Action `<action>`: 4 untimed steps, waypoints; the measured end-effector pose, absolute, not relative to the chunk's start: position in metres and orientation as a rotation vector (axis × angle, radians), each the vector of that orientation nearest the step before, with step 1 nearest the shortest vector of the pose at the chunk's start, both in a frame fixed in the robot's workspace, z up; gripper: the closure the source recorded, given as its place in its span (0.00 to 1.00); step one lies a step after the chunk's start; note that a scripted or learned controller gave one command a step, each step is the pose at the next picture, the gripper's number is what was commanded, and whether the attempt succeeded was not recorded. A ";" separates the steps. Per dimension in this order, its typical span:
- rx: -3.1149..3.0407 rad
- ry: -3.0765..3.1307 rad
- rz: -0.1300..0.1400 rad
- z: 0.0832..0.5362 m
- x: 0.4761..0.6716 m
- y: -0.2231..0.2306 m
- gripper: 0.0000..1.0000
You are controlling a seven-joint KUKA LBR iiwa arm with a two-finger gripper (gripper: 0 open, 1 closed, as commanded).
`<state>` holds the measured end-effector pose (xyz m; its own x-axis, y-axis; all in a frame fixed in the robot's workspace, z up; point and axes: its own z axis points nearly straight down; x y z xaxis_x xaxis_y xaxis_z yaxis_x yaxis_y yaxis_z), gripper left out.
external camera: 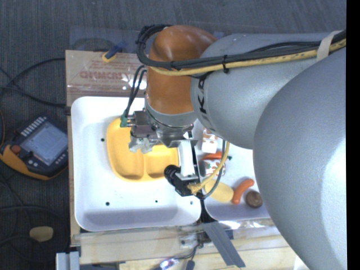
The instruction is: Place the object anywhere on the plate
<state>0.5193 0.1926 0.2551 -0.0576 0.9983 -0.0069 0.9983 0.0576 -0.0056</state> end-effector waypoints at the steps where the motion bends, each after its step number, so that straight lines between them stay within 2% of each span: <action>1: 2.221 2.221 -0.009 0.187 0.546 0.169 1.00; 2: 1.835 2.552 -0.006 0.123 0.573 0.175 1.00; 3: 1.830 2.553 0.004 0.126 0.574 0.178 0.00; 4: 1.831 2.555 -0.001 0.134 0.573 0.177 1.00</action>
